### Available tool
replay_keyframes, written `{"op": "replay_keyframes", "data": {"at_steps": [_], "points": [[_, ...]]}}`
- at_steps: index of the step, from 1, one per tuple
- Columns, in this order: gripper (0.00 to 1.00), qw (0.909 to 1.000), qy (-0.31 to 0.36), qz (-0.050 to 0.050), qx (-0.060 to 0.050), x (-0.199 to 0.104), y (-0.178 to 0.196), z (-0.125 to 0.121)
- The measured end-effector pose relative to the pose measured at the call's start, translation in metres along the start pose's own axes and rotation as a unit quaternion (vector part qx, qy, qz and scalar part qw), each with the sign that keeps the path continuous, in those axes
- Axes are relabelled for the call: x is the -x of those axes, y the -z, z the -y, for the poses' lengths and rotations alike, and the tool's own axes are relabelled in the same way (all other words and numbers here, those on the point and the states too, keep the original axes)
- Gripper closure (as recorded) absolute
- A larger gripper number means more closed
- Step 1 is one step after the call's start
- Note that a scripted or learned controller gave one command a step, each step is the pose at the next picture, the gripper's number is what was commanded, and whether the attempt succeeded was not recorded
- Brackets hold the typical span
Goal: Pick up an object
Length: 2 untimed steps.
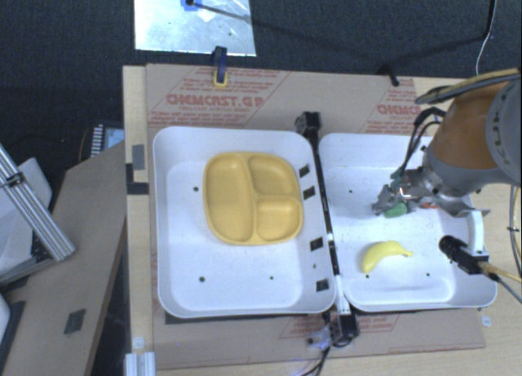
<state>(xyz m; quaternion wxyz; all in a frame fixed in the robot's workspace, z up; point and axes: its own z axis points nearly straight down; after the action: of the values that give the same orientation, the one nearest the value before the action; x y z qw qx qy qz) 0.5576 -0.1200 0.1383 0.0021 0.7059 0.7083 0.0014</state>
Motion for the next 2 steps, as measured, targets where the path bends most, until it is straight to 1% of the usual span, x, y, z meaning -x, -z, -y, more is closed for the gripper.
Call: {"op": "replay_keyframes", "data": {"at_steps": [1,2], "points": [[1.0,1.0,0.0,0.0,0.001,0.001,0.064,-0.003],[1.0,1.0,0.001,0.0,-0.001,0.001,0.09,-0.004]]}}
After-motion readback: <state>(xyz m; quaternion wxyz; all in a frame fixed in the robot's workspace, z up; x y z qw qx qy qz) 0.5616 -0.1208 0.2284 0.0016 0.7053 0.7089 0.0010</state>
